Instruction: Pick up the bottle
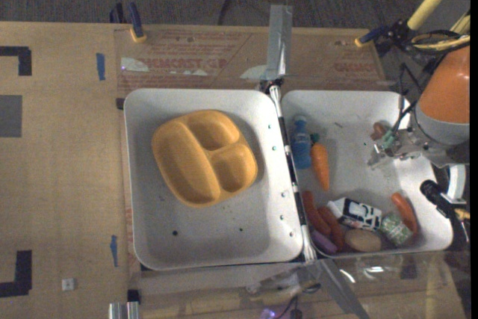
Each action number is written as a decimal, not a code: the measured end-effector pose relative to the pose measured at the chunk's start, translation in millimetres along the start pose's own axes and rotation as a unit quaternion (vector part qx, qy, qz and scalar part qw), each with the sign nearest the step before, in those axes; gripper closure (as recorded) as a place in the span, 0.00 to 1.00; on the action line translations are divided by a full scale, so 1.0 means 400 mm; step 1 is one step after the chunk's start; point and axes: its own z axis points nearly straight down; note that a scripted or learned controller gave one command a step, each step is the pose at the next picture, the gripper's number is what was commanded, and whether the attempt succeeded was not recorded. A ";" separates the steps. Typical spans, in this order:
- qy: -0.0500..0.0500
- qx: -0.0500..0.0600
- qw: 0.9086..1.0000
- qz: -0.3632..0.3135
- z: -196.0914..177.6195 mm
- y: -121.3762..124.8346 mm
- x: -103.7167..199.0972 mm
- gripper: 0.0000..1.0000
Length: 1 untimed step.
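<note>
Camera view: bottle (300, 142) lies well left of pincer (382, 148), apart.

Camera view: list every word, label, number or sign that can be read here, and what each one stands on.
No text here can be read for certain.
Red printing on the cardboard sheet behind the left bin: too blurred to read.
Red printing on the cardboard behind the right bin: too blurred.
Black-and-white carton in the right bin: bold marks, not legible.
Blue bottle: label too small to read.
</note>
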 end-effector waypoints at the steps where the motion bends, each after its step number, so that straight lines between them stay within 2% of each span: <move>1: -0.002 0.000 0.999 -0.045 -0.234 0.229 -0.088 1.00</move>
